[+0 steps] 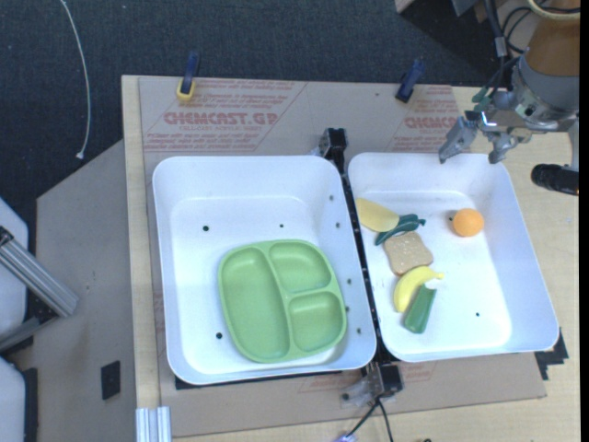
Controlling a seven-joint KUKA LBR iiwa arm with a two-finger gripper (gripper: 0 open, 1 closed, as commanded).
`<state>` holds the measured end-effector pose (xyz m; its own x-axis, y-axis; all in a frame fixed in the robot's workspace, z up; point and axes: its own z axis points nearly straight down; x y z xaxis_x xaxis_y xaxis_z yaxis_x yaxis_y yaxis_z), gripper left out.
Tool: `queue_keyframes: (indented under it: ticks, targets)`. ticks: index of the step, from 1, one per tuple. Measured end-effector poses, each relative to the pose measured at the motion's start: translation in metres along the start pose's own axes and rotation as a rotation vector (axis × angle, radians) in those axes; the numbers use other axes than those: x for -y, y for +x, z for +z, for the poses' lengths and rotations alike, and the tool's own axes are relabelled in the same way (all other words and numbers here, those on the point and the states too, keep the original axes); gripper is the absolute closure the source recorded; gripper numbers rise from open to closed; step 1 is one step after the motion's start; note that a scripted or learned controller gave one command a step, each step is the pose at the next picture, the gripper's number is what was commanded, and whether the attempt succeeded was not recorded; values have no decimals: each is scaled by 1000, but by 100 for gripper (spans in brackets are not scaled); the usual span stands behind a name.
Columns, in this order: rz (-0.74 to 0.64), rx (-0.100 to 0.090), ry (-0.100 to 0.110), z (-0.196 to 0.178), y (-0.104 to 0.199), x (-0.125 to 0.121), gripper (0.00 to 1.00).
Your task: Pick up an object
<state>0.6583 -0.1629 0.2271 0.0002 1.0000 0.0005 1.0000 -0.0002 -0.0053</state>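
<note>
Orange ball waits untouched in the right bin.
Your fingers hang spread and empty above that bin's far rim, well apart from it; the whole pick remains.

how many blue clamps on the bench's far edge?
2: one clamp with a yellow tip beyond the left bin, the other clamp beyond the right bin.

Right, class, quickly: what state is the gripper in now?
Gripper: open, holding nothing, above the far edge of the right bin.
</note>
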Motion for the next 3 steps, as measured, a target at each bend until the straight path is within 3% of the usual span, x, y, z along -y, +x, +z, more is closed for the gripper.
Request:
queue_keyframes:
  ticks: [2,3]
  targets:
    - [0,-1,3,106,4,2,0]
    - [-1,1,-8,90,3,0,100]
